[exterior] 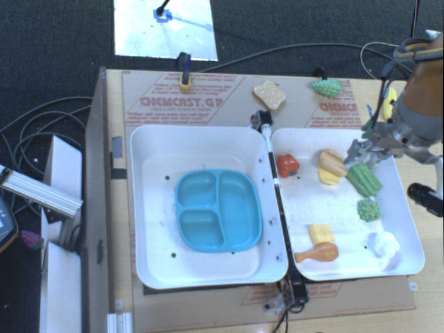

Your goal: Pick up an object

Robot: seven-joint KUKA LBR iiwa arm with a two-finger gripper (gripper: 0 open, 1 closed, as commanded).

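My gripper (363,155) hangs over the upper right part of the right bin (409,217). Its tip sits right at the top end of a green cucumber-like piece (364,180), which lies at a slant. I cannot make out whether it touches that piece. Just to its left lie a tan bread roll (331,161) and a yellow piece (328,177). Further left is a red pepper (287,164). A small broccoli (368,209), a cheese wedge (320,234), a chicken drumstick (318,254) and a white object (383,243) lie lower in the same bin.
The left bin (149,186) holds a blue divided plate (218,209). On the cardboard behind the bins lie a toast slice (269,94) and a green bunch of grapes (327,87). A yellow clamp (184,75) stands at the back edge.
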